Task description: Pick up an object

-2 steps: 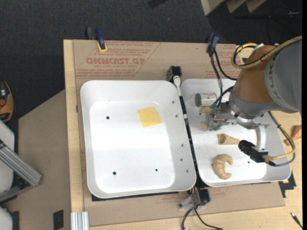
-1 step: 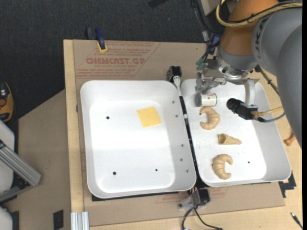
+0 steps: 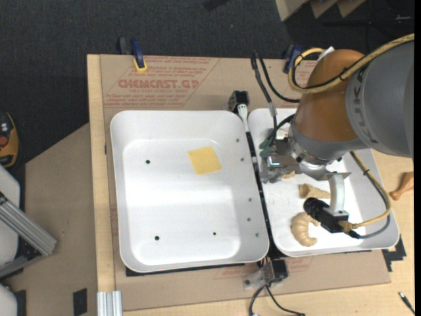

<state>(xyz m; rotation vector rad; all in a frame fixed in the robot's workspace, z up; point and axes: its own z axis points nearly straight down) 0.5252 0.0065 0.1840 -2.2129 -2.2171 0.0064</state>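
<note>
Brown board under my bins: red printed lettering is running along its far edge, reading "CHEMCAST" followed by letters that look like "G.P".
Smaller red lines on the same board: finer print is sitting above and below the big word, too small for me to read.
My arm: dark letters are showing on the grey shell beside the orange band, cut off by the curve; I am making out what seems to be "KU" and no more.
Left white bin: I am reading no text on it.
</note>
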